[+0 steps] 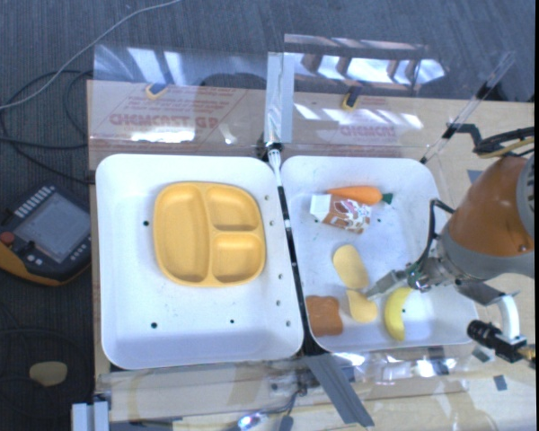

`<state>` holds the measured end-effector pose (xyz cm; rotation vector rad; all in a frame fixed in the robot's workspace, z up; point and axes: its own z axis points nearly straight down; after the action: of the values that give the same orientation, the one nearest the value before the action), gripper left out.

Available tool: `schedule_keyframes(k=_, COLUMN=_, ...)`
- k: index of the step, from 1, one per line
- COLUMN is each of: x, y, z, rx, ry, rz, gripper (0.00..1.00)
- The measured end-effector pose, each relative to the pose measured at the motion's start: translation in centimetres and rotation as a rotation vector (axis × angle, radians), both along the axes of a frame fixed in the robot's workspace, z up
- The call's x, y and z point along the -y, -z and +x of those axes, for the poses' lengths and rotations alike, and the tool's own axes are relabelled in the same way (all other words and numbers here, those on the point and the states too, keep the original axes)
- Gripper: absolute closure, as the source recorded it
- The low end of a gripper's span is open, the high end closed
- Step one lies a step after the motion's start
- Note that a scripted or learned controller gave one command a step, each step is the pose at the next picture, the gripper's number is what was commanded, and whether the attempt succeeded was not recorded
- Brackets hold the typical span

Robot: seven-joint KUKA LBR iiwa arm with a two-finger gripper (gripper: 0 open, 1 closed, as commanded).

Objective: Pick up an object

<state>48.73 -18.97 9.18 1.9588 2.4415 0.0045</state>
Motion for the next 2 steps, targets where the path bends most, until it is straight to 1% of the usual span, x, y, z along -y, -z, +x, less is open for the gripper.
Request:
schedule_keyframes(k=1, x=1.4, y=0.1, z=0.5, rx=0.002, ry=0.248, rz=0.021, gripper=0.0)
schedule_keyframes(k=2, x=-4.7, y=0.3, z=0.2, rx=0.003, ry=0.039, rz=0.0, gripper=0.0)
